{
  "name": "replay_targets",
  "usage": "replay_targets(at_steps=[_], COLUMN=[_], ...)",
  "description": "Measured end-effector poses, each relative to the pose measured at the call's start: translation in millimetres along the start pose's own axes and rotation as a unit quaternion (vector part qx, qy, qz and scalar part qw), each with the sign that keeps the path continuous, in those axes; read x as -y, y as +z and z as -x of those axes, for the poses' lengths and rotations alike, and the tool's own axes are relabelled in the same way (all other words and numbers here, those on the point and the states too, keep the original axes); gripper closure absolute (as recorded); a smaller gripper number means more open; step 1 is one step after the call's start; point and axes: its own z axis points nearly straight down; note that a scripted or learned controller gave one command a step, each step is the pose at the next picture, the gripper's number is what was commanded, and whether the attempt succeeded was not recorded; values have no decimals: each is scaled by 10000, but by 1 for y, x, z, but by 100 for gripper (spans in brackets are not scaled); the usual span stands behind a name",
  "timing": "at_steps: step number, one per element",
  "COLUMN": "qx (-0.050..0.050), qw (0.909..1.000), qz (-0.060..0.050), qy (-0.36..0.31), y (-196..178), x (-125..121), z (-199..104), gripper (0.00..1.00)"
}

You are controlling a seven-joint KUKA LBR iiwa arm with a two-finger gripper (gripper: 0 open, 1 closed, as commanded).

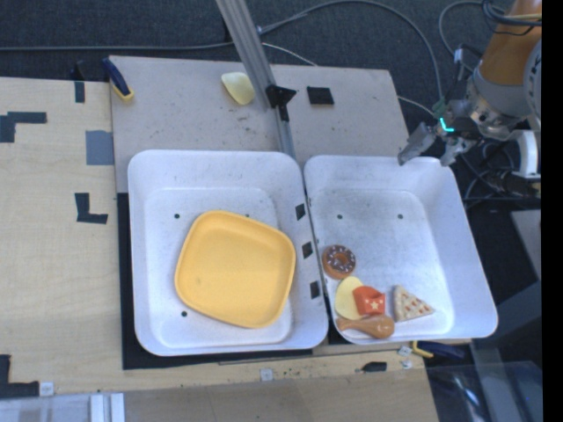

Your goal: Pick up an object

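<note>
Looking down on the bench, we note the arm (pixel 510 51) entering from the upper right, its orange band uppermost and the wrist angled down and to the left toward the right bin (pixel 440 192). The gripper (pixel 428 144) hangs over that bin's far right corner, above the rim, with nothing between its fingers; the two dark fingers appear spread apart, one toward the bin's inside and one toward its outer edge.

All the small items sit clustered at the right bin's near left corner, well apart from the gripper: a brown doughnut (pixel 339 260) farthest back, a yellow disc (pixel 347 295) just in front of it, a red piece (pixel 369 301) overlapping the disc, a pizza slice (pixel 410 305) to their right, and a drumstick (pixel 367 326) nearest the front rim.

Left of the right bin, the other bin (pixel 158 183) holds a yellow plate (pixel 235 268).
</note>
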Motion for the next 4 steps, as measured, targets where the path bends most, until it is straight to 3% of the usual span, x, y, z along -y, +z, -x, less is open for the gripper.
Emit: replay_targets(at_steps=[1,3,4], qx=[0,-7,0], qw=[10000,10000,10000], qz=[-1,-30,-5], qy=[0,0,0], y=[0,124,134], x=[0,3,3], z=[0,-2,-3], gripper=[0,0,0])
